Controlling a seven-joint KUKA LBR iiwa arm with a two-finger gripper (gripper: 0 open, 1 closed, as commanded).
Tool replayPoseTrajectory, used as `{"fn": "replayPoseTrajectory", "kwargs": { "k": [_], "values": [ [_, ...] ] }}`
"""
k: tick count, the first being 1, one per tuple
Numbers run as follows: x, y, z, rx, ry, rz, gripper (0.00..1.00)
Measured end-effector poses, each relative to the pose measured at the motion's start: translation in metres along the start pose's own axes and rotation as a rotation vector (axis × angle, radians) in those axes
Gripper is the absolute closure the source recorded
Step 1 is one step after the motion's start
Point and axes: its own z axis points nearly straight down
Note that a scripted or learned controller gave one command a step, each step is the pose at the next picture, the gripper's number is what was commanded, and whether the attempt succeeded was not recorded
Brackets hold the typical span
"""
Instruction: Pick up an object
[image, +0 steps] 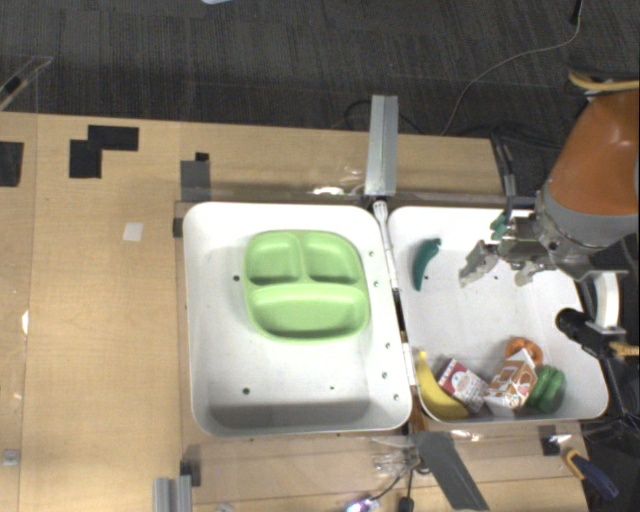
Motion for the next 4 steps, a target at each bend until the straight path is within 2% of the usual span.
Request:
{"fn": "replayPoseTrajectory", "kwargs": {
  "k": [1,2,3,4],
  "values": [
    [-0.018,0.055,0.080,0.001,0.000,-0.022,0.00],
    [-0.044,0.098,0.059,-0.004,-0.001,-0.087,0.00],
    [-0.017,0.106,0.143,-0.005,-0.001,-0.168,0.00],
    [-0.061,0.108,0.153,-0.006,-0.003,-0.176,0.00]
  ]
}}
